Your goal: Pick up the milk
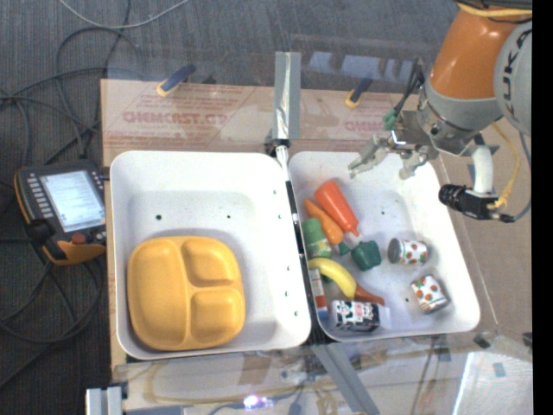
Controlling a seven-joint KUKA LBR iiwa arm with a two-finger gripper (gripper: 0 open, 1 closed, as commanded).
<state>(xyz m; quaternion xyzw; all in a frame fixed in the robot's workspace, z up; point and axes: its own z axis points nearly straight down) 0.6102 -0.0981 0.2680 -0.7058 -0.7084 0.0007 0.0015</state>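
A: Where's the milk (355,315)?

B: Lower middle of the frame, lying on its side at the near edge of the right bin (454,262). It's a small carton with black and white cow patches, and its left end sits just beside the banana (335,275).

A: And the gripper (390,159)?

B: Upper right of the frame, over the far end of that same bin. Its two fingers are spread wide apart and there is nothing between them. It is well apart from the milk.

A: What else is in that bin?

B: A cluster of toy food along the left side: an orange carrot (335,203) slanting toward the far end, a smaller orange piece beside it, a green block (366,254), and the yellow banana curving just above the milk. To the right lie two small cans with red dots, one (408,251) near the middle and one (429,293) closer to the near right corner.

A: And the other bin?

B: The left bin (199,188) holds a yellow divided tray (186,292), sitting in its lower left part.

A: Anything off the bench?

B: A handheld control pendant (62,207) with a lit screen lies on the floor at the left edge of the frame, with dark cables trailing around it. The arm's orange band (471,50) shows in the upper right corner.
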